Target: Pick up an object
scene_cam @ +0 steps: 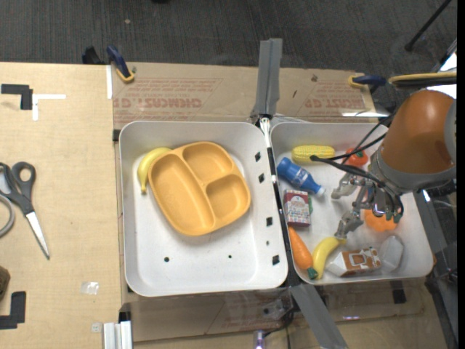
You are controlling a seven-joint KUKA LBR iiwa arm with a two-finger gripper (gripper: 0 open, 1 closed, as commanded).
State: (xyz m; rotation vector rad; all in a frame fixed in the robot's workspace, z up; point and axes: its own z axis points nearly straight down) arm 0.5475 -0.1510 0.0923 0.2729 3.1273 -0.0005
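While the arm reaches in from the right with its orange band over the right-hand bin (418, 264), the hand (350, 208) hangs low inside that bin, its metal fingers (343, 227) spread apart with nothing between them. Just below it lies a small banana (325, 253), the nearest thing to the fingertips; its long axis runs on a slant from upper right to lower left, the green end toward the bin's front edge. Beside the banana sit an orange carrot (299, 247) on its left and a small carton (360, 262) on its right — close company for a grasp. An orange fruit (381, 220) lies right of the hand, partly hidden behind the wrist. Further left in the bin are a red packet (297, 209) and a blue bottle (298, 177), with a corn cob (313, 153) at the back. My judgement: the banana is the likely target, and the coming move turns on a short drop toward the front of the worktop, fingers set across that slant
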